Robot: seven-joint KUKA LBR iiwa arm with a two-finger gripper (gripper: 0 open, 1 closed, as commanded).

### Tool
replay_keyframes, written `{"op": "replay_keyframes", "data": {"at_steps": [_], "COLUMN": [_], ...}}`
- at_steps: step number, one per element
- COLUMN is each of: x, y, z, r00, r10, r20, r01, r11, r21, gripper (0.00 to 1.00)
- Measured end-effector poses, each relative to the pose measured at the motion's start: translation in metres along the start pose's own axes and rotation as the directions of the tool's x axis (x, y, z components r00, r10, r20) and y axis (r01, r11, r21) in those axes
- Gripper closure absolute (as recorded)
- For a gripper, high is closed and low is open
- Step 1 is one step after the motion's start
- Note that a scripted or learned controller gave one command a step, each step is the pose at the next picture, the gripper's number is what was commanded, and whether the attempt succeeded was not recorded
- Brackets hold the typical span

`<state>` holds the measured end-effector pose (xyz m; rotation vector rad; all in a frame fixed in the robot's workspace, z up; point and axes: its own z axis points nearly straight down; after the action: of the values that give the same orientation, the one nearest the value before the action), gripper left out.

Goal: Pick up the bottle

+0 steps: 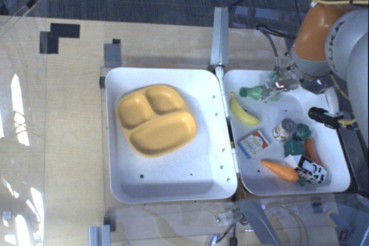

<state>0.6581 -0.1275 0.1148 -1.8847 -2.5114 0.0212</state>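
Note:
The bottle (255, 92) is clear with a green cap and lies on its side at the back of the right bin (340, 181), cap pointing left. The gripper (278, 84) hangs from the grey and orange arm at the bin's back right. It is low over the bottle's bottom end and hides that end. Whether it touches the bottle is unclear.
The right bin also holds a banana (243, 111), a small carton (253, 143), a can (282, 131), green pieces (297, 138), two carrots (279, 170) and a black-and-white item (312, 171). A yellow divided plate (155, 119) lies in the left bin (173, 187).

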Motion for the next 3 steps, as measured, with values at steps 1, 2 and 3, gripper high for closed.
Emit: {"op": "replay_keyframes", "data": {"at_steps": [1, 2, 3], "x": [0.057, 0.018, 0.018], "y": [0.022, -0.082, -0.082], "z": [-0.098, -0.166, -0.166], "r00": [1.0, 0.993, 0.993], "r10": [-0.007, -0.12, -0.119], "r20": [-0.004, 0.0, -0.001], "r01": [0.007, 0.12, 0.119], "r11": [1.0, 0.993, 0.993], "r21": [-0.019, -0.019, -0.019], "gripper": [1.0, 1.0, 0.0]}}
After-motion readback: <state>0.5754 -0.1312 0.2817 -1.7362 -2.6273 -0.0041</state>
